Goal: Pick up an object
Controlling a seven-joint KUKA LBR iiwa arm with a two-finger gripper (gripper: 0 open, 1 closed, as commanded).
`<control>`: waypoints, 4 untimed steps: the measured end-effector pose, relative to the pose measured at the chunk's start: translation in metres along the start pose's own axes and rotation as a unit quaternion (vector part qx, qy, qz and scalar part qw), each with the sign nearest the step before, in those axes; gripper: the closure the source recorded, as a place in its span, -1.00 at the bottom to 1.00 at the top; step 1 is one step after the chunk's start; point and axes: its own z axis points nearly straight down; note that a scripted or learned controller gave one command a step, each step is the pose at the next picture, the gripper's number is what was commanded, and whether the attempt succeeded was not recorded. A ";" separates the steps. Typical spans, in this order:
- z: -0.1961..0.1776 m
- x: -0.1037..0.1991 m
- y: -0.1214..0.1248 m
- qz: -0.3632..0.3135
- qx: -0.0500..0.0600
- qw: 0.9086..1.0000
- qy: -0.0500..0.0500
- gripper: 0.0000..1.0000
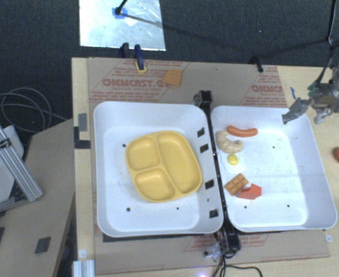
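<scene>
Cables and a clamp (226, 247) sit at the near edge of the bench (325, 79), just below the seam of the 2 white bins. Left bin (108, 212) holds a yellow 3-compartment tray (163, 166), tilted slightly. Right bin (308, 212) carries the candidates, all crowded against its left wall: a toy sausage (242, 131), a pale shrimp-like piece (228, 141) touching below it, a small yellow lump (233, 160), then a waffle-like brown block (236, 184) touching a red wedge (250, 192). Gripper (305, 109) hangs over the right bin's far right corner, well apart from every item; its 2 fingers look spread wide with nothing between them. Risks, as I judge: pieces hug the wall, so a finger may strike the rim; touching pairs may get nudged or double-grabbed; rounded pieces may squirt out.
</scene>
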 end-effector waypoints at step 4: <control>0.146 0.118 -0.132 0.001 -0.001 1.000 0.000 1.00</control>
